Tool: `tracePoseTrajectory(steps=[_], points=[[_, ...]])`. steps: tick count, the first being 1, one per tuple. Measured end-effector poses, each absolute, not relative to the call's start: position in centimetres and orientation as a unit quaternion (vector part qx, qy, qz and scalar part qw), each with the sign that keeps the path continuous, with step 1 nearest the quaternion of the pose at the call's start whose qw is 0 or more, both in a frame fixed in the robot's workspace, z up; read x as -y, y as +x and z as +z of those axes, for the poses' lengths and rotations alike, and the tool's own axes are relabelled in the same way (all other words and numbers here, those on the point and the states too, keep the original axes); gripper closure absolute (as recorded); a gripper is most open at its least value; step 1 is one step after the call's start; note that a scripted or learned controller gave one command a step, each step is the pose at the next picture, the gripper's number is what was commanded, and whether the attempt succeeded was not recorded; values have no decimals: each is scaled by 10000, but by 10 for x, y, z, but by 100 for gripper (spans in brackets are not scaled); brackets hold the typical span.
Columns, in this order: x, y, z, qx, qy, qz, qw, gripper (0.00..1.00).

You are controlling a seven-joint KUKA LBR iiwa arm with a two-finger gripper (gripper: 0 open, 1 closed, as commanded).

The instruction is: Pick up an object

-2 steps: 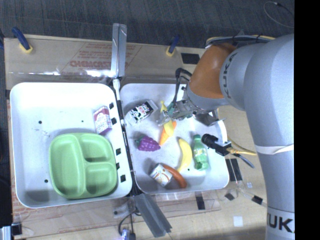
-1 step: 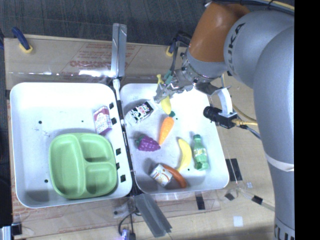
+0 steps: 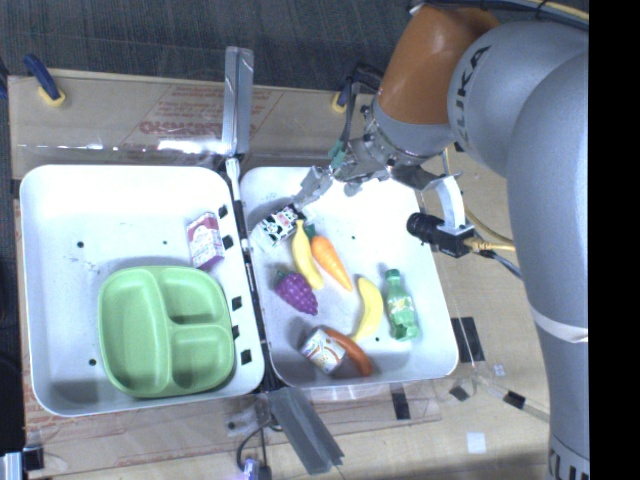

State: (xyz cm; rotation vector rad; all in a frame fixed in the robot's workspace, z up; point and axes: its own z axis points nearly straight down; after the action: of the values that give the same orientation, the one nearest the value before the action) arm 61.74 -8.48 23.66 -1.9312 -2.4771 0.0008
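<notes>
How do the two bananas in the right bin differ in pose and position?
The upper banana lies nearer the bin's middle, beside the carrot; the lower banana lies nearer the near edge, beside the green bottle. The upper looks straighter, the lower more curved. Both are yellow toy fruit in the right bin.

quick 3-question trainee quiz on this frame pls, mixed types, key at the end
1. True or false: the green divided tray lies in the right bin.
2. Which toy lies directly beside the carrot? A) green bottle B) banana C) red carton
3. Fill in: the purple item by the divider between the bins is a bunch of ____.

Key:
1. False; it lies in the left bin.
2. B
3. grapes
</notes>
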Motion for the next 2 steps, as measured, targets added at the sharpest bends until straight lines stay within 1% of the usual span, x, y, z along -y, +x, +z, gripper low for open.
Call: tracePoseTrajectory(steps=[1, 2], points=[[135, 638, 116, 7422, -6701, -50, -65, 0], [141, 623, 107, 7511, -6601, -71, -94, 0]])
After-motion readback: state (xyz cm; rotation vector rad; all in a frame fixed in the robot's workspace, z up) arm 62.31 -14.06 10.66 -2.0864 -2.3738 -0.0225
